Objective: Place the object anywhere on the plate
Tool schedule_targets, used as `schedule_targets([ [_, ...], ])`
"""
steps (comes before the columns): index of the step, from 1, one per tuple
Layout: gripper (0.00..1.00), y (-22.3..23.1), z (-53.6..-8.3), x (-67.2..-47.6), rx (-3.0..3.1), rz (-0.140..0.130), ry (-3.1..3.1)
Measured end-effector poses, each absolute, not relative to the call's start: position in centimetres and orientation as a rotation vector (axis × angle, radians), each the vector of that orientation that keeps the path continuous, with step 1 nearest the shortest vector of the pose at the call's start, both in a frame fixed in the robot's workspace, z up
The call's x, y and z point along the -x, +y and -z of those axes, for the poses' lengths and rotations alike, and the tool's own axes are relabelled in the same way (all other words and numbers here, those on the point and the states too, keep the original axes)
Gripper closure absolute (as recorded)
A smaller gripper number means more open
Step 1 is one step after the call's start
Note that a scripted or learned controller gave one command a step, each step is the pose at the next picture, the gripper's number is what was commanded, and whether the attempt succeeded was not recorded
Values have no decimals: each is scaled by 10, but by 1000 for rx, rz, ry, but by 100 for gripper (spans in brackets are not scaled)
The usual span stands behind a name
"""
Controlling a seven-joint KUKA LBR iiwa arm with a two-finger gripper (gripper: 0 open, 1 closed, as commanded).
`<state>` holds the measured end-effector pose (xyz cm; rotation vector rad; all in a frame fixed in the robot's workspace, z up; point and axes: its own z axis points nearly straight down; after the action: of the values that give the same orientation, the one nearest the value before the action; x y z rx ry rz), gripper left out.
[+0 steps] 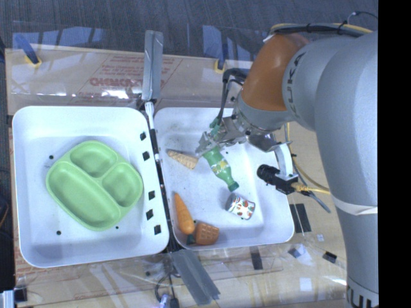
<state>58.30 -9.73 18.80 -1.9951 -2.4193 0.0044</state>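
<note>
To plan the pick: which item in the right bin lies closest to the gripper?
The green bottle; its top sits right at the gripper, while the carrot and cup lie farther off.

— Showing pale green: the plate (94, 183), three compartments all in one shade. Sitting in a plain white left bin (32, 236).

— And glowing orange, the carrot (183, 214); leaning tan-brown with a criss-cross pattern, the cone (204, 233) beside it.

— Looking green with a lighter label, the bottle (221, 169). Running beige and ridged, the wafer (182, 158).

— Mixing white, red and dark patches, the small cup (241, 206). Wearing grey with an orange band, the arm (321, 76). Staying white with dark specks, the right bin (270, 226).
</note>
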Motion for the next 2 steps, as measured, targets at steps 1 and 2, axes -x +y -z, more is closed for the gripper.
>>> schedule_targets([
  [1, 100, 8, -191, -612, 2199, -3, -2240],
  [2, 100, 81, -191, -569, 2204, -6, -2233],
])
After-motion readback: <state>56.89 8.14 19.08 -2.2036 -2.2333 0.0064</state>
